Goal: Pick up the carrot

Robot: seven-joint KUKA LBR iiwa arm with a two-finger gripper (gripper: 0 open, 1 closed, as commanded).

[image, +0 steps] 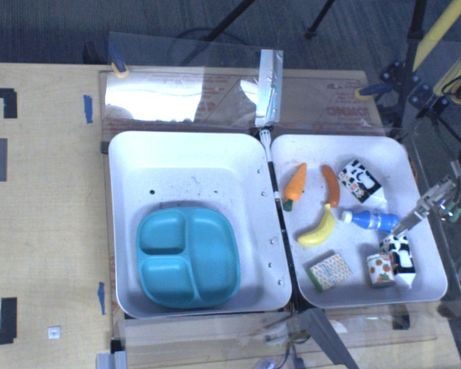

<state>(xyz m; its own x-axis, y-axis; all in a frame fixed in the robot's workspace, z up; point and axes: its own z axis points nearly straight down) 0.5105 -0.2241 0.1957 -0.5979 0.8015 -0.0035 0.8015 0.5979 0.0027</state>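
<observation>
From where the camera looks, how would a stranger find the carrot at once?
Look in the right bin, at its upper left near the divider. The carrot lies there, left of a plain orange sausage. Its green tip sets it apart.

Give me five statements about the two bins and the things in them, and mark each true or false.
1. The carrot lies in the right bin. True.
2. The blue divided plate sits in the right bin. False: it sits in the left bin.
3. The banana lies nearer the camera than the carrot. True.
4. The gripper holds the carrot between its fingers. False: the carrot lies free near the divider, well apart from the gripper at the bin's right side.
5. The blue bottle lies in the left bin. False: it lies in the right bin, right of the banana.
</observation>
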